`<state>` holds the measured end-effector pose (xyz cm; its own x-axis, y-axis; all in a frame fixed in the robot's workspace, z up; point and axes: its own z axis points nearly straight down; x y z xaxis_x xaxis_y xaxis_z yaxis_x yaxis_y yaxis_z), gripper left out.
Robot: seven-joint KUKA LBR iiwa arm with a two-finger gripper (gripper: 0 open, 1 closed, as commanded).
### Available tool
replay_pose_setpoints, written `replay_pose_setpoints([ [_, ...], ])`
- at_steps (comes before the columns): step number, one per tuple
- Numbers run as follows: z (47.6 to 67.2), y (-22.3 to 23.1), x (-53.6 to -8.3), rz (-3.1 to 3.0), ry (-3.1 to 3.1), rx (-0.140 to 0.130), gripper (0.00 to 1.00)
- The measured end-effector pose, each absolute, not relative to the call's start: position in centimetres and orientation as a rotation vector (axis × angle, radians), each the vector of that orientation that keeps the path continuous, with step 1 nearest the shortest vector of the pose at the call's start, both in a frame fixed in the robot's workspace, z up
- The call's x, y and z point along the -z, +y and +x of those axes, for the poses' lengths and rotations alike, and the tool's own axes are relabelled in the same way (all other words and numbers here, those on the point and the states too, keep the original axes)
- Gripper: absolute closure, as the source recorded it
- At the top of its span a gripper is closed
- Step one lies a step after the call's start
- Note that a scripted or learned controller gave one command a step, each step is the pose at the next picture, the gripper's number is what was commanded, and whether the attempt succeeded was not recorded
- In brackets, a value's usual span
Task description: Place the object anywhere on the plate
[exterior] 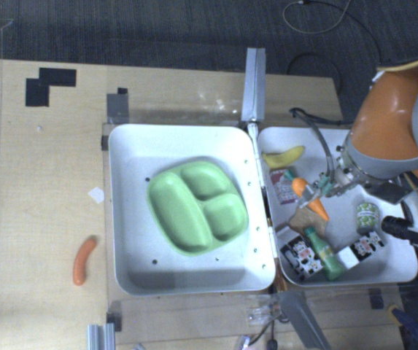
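A: We start at the far left: a small orange-red sausage-shaped toy (84,260) lies on the bare wooden bench (41,195), well apart from both bins. We judge it a stray, outside the working area.

B: Next, the left white shallow bin (128,268). The green three-compartment plastic plate (198,207) sits near its centre, flat and bare. We read that as the drop target kept clear of clutter.

A: Then the right white shallow bin (398,272), which holds the pickable items: a yellow toy banana (284,155) at the far side, an orange carrot-like piece (298,187), a tan cone-shaped piece (308,216), a green bottle (322,251) lying on its side, black-and-white printed blocks (301,256) and a pale green patterned can (367,214).

B: The two-finger gripper (331,185) hangs low over that clutter, just beside the carrot-like piece. We cannot tell whether its tips are spread or pressed together, nor whether anything sits between them.

A: So the task's object is not on the plate; we judge the pick not yet confirmed.
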<state>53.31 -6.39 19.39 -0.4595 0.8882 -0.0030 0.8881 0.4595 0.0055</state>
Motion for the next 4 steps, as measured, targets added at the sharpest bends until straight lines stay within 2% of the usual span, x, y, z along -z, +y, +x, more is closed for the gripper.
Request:
replay_pose_setpoints([
  [1,52.1,2.8,-22.6,1.793,2.573,-0.007,1.00],
  [2,54.9,8.5,-20.1,1.786,2.581,-0.004,1.00],
  [3,54.9,8.5,-20.1,1.785,2.581,-0.005,0.00],
  [4,56.0,6.9,-25.7,1.901,2.495,-0.006,0.00],
])
